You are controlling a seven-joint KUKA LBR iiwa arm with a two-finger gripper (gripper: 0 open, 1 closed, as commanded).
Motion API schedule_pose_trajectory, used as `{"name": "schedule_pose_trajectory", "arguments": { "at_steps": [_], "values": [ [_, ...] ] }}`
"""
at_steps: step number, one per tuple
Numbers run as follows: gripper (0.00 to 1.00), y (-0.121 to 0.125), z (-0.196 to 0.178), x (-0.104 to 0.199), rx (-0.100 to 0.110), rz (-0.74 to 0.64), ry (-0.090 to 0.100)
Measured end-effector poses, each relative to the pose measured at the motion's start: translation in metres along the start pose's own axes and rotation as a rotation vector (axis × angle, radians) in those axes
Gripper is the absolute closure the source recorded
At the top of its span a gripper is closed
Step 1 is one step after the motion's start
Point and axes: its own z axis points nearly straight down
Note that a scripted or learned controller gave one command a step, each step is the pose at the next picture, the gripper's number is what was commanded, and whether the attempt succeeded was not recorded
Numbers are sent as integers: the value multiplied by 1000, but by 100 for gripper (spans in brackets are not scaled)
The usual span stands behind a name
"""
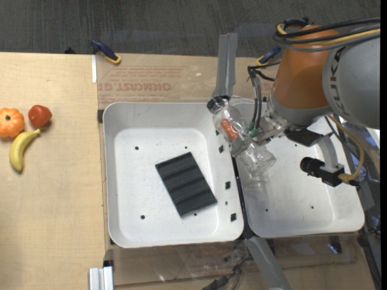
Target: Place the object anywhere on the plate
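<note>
A clear plastic bottle (245, 139) with an orange label hangs tilted over the divide between the two bins, its cap toward the back left and its base toward the right bin (314, 213). My gripper (249, 132) reaches in from the right and is shut on the bottle's middle, under the orange wrist. The plate (186, 183), a black ribbed rectangle, lies flat in the middle of the left bin (121, 162), to the lower left of the bottle and apart from it.
An orange fruit (11, 123), a red fruit (40, 115) and a banana (21, 150) lie on the wooden bench far left. A black fitting (319, 168) on the arm hangs over the right bin. Cardboard (151, 83) lies behind the bins.
</note>
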Motion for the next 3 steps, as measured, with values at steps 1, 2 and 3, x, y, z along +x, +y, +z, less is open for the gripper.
{"name": "schedule_pose_trajectory", "arguments": {
  "at_steps": [1,2,3],
  "values": [
    [100,5,-9,74,2,-187,1],
    [100,54,-23,75,0,-353,-1],
    [100,74,33,94,2,-568,1]
  ]
}}
